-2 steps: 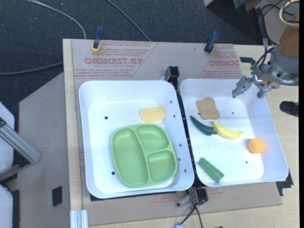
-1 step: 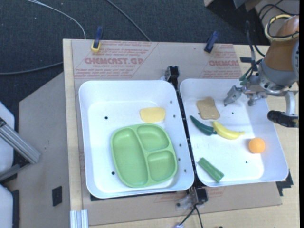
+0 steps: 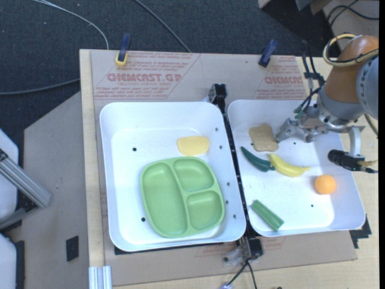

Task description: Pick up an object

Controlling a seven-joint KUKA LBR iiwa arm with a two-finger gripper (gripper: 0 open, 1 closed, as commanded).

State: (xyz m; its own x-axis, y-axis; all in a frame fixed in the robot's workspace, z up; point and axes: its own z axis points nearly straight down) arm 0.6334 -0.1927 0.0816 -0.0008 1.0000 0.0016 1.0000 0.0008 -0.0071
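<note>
The tool (image 3: 287, 130) hangs low over the back of the right bin (image 3: 343, 218), its metal fingers reaching out leftward from the grey wrist, and its tips sit right at the edge of the bread slice (image 3: 263, 137). Whether those fingers are spread or pinched I can't make out from here; nothing is visibly caught between them.

The bread slice lies flat near the bin's back-left part, just to the left of the tool and touching or nearly touching its tips, so it looks like the likeliest target. It's roughly square, so no long axis matters much.

Just in front of it a dark green pepper (image 3: 255, 159) and a yellow banana (image 3: 289, 166) lie end to end, both running diagonally from back-left to front-right. An orange ball (image 3: 325, 185) sits well off toward the right, and a green block (image 3: 266, 215) is near the front.

In the left bin (image 3: 114, 161) a green divided tray (image 3: 180, 196) and a pale yellow piece (image 3: 193, 145) rest far from the arm
</note>
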